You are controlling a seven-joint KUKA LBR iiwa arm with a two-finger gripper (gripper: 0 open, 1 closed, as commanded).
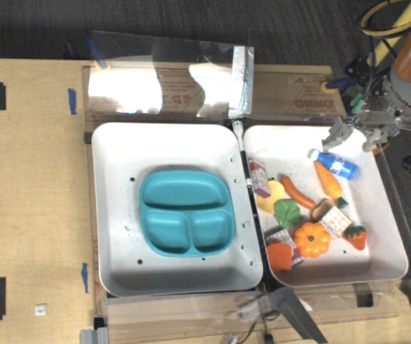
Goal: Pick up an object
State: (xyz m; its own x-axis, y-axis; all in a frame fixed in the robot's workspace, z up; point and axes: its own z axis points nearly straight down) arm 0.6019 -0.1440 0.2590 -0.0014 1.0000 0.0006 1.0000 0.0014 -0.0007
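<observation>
My gripper [354, 136] hangs over the far right corner of the right bin [386, 260], its two fingers spread apart with nothing between them. Just below it lies a small blue bottle [336, 165] beside an orange carrot [328, 181]. Further down the bin are a red-orange sausage [298, 192], a green leafy piece [287, 211], a yellow piece [266, 200], an orange pumpkin [312, 239], a small patterned box [335, 221], a strawberry [356, 237] and a red piece [279, 256].
The left bin [112, 213] holds a teal divided tray [186, 211]. A clear plastic sheet [176, 77] stands behind the bins on cardboard. Cables and yellow hoses [388, 16] hang at the far right by the arm.
</observation>
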